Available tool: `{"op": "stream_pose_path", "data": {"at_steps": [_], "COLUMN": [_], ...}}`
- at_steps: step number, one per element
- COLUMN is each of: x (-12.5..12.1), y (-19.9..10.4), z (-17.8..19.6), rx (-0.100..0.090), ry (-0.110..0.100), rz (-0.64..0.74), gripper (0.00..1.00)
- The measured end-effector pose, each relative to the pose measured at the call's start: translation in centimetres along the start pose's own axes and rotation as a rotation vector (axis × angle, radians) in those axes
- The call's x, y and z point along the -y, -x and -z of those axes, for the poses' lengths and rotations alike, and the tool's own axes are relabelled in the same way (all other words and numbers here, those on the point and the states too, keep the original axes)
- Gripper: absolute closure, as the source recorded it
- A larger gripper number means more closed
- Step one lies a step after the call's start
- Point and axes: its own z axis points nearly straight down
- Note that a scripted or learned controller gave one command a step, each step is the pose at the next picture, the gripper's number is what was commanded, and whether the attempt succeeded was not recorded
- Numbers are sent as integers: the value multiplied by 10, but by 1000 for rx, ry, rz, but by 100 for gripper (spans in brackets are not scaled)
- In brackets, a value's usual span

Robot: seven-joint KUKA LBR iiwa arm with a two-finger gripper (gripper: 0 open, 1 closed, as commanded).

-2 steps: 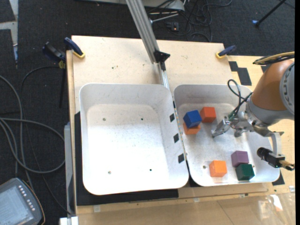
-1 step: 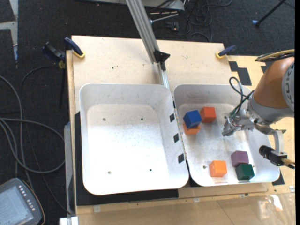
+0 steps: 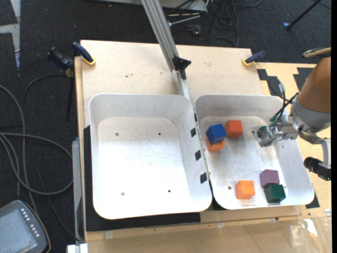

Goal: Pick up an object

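Over the right-hand bin (image 3: 304, 179), near its far right wall, the tool (image 3: 265, 136) hangs at the end of the grey arm (image 3: 310, 109); it is small and dark against the white floor, and whether it is open or closed cannot be told from this angle; nothing is seen gripped in it.

Contents of the right-hand bin: a blue cube (image 3: 215, 133) resting on or against an orange block (image 3: 215, 144) near the left wall; a second orange cube (image 3: 234, 128) just beside the blue one, toward the tool; a third orange cube (image 3: 245, 189) near the front edge; a purple cube (image 3: 269, 177) and a dark green cube (image 3: 275, 193) touching or nearly so at the front right corner. The left-hand bin (image 3: 105, 109) carries no blocks; both bins sit on the pale worktop (image 3: 137, 67).

Assessment of progress: no object is lifted; every block lies on the bin floor, and the tool stands apart from all of them, nearest to the second orange cube. The pick is judged not yet made; selection of a block, descent onto it, closure and lift all remain. Risk noted: the stacked blue and orange pair and the touching purple and green pair offer poor clearance for a clean grasp; the lone orange cubes appear easier targets.
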Motion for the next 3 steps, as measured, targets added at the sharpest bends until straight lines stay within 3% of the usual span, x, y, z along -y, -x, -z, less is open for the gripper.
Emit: {"op": "stream_pose_path", "data": {"at_steps": [2,3], "x": [2,-12], "y": [-4,-53], "z": [108,96], "rx": [1,-4], "ry": [3,-5], "rz": [5,8], "gripper": [100,100]}}
